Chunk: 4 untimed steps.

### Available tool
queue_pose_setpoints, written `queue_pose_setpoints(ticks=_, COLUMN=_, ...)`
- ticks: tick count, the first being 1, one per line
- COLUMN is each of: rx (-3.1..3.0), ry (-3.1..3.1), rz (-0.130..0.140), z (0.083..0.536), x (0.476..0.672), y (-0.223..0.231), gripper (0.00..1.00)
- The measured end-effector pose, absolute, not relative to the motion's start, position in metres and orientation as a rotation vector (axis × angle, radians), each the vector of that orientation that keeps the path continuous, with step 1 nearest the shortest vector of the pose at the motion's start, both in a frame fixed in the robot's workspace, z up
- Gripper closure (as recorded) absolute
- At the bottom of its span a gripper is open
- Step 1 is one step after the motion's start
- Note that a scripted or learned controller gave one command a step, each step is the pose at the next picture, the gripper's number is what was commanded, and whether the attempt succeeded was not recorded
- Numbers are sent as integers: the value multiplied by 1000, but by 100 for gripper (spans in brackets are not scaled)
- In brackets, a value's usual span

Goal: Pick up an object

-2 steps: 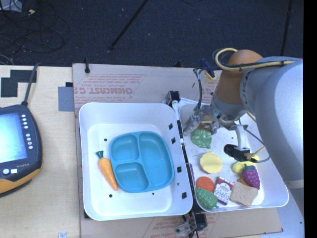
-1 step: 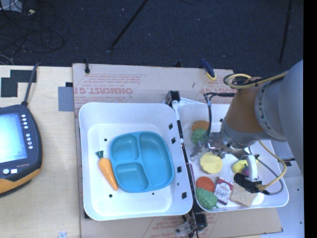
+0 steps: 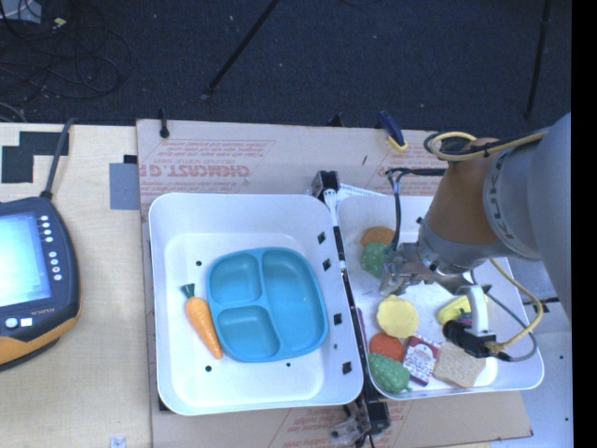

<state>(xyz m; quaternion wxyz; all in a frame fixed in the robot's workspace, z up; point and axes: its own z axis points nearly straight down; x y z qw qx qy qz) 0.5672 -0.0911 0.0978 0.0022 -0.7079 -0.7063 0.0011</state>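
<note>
My gripper (image 3: 403,276) hangs low over the right bin (image 3: 528,373), just right of a green toy vegetable (image 3: 373,259) and just above a round yellow piece (image 3: 398,317). An orange toy (image 3: 377,236) lies behind the green one. Toward the bin's front lie a red piece (image 3: 386,345), a green leafy piece (image 3: 390,375), a red-and-white packet (image 3: 423,358) and a slice of bread (image 3: 459,368). A small yellow item (image 3: 453,306) sits right of the round yellow piece. I see nothing between the gripper's tips.
The left bin (image 3: 173,250) holds a blue divided plate (image 3: 266,303) with an orange carrot (image 3: 202,323) beside its left edge. A raised divider (image 3: 338,278) separates the bins. A handheld screen unit (image 3: 33,273) lies on the bench at far left.
</note>
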Motion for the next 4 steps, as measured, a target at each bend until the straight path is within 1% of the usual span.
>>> queue_pose_setpoints(ticks=1, rx=-2222, ry=-2214, rz=4, z=97, x=567, y=-91, gripper=0)
queue_pose_setpoints(ticks=2, rx=-2220, ry=-2227, rz=-4, z=88, x=647, y=-85, gripper=0)
queue_pose_setpoints(ticks=3, rx=-2217, ry=-2223, rz=3, z=87, x=643, y=-85, gripper=0)
queue_pose_setpoints(ticks=4, rx=-2217, ry=-2214, rz=8, z=87, x=572, y=-81, gripper=0)
